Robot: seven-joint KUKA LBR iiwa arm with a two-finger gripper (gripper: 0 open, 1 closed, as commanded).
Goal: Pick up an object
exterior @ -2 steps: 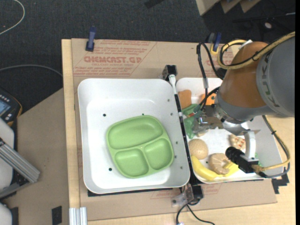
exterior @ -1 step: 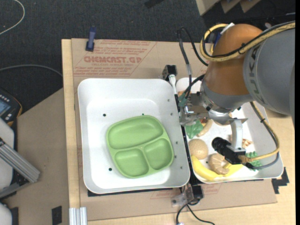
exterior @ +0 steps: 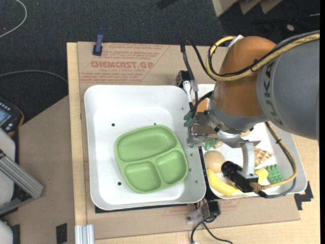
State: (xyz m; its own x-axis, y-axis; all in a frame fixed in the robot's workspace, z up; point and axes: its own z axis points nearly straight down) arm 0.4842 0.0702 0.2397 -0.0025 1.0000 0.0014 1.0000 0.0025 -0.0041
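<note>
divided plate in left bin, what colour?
Light green divided plate, clearest in the camera view.

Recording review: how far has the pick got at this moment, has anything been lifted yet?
Done: the arm is over the right bin, above its pile of items. In hand: nothing can be seen held; the wrist hides the gripper. The banana and the round beige item lie in the bin. The green tray sits alone in the left bin. Left: grasp and lift.

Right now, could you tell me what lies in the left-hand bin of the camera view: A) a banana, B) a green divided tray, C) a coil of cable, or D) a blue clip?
B: the green divided tray, with three compartments, lies flat in the left bin.
</note>
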